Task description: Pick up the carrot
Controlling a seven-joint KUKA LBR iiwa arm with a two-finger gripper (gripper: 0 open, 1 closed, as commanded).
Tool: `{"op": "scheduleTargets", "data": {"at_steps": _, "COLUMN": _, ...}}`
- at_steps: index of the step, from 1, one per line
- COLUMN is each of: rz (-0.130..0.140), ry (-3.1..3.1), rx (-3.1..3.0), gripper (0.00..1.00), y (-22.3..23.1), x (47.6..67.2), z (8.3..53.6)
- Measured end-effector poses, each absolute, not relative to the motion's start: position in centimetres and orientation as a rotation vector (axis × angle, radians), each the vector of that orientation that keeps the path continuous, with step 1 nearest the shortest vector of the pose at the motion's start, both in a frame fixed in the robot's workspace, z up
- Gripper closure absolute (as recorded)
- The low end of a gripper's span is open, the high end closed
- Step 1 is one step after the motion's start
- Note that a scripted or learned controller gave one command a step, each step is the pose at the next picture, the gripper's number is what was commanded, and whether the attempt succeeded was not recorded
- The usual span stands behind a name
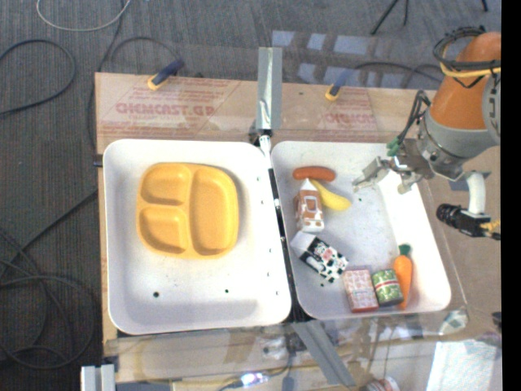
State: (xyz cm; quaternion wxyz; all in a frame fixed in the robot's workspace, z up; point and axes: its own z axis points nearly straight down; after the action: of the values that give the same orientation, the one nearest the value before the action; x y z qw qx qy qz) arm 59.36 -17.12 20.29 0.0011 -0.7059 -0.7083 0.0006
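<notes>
One carrot point(404, 274), orange with a green top, lies lengthwise at the right bin's point(368, 218) near right corner, beside a small green box point(387, 287). Reaching in from the right, the arm hangs over that bin's far right edge, its end effector point(389, 173) spread open, holding nothing.

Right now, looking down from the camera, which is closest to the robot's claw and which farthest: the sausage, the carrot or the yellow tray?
Measured from the gripper over the right bin's far right corner:
1. Sausage, near the right bin's far left corner.
2. Carrot, by the right bin's near right edge.
3. Yellow tray, across in the left bin.
</notes>
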Motion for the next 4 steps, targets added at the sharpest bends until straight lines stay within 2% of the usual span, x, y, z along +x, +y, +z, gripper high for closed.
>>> {"op": "scheduleTargets", "data": {"at_steps": 1, "rz": 0.004, "ry": -2.339, "rx": -2.095, "gripper": 0.0, "y": -22.3, "x": 51.2, "z": 16.8}}
{"op": "scheduleTargets", "data": {"at_steps": 2, "rz": -0.014, "ry": -2.352, "rx": -2.078, "gripper": 0.0, "y": -21.6, "x": 49.2, "z": 9.7}}
{"op": "scheduleTargets", "data": {"at_steps": 3, "rz": -0.008, "ry": -2.35, "rx": -2.08, "gripper": 1.0, "y": -21.7, "x": 49.1, "z": 10.5}}
{"op": "scheduleTargets", "data": {"at_steps": 4, "rz": -0.007, "ry": -2.173, "rx": -2.273, "gripper": 1.0, "y": -22.3, "x": 50.7, "z": 9.0}}
